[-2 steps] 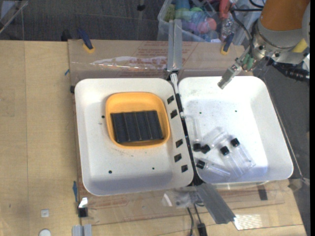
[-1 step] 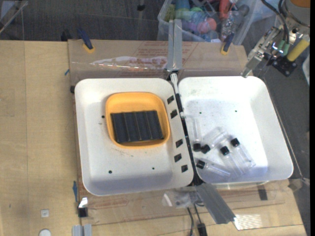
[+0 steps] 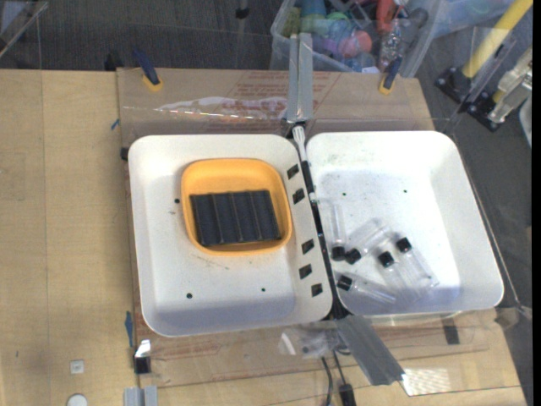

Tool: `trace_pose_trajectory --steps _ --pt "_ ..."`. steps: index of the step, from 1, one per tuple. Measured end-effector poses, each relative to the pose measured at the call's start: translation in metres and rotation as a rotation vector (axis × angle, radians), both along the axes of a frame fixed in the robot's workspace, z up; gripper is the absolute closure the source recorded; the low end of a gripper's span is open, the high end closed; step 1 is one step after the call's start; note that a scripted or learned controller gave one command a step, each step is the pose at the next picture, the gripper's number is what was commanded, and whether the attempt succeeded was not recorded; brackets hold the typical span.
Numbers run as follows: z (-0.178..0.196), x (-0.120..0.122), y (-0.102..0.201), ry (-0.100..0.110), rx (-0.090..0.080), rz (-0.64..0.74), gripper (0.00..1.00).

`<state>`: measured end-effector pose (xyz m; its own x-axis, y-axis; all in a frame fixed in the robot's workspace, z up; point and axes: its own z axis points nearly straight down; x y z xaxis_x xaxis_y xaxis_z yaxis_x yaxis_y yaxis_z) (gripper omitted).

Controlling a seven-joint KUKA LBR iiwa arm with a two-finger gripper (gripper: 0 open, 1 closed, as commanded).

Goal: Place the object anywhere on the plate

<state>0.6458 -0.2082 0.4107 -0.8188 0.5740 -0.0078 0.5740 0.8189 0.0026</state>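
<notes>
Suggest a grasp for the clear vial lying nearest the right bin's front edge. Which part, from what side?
Grip the clear vial across its body, midway along, descending from above. It lies flat with its black cap toward the divider, so the fingers should close across the narrow width, not end to end. The other vials lie just behind it; whether there is finger room on that side is hard to tell.

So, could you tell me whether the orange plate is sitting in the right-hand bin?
No, the orange plate sits in the left bin, with a dark ribbed object lying on it.

Faint red print on the cardboard sheet (image 3: 254, 104) behind the bins, seemingly unreadable.
</notes>
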Motion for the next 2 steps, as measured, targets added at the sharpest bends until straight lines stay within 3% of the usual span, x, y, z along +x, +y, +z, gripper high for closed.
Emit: trace_pose_trajectory --steps 1,2 --pt "0.0263 0.0155 -0.0145 -0.003 -0.003 0.322 1.0" --pt "0.0261 0.0134 -0.0121 0.002 -0.001 0.485 1.0"
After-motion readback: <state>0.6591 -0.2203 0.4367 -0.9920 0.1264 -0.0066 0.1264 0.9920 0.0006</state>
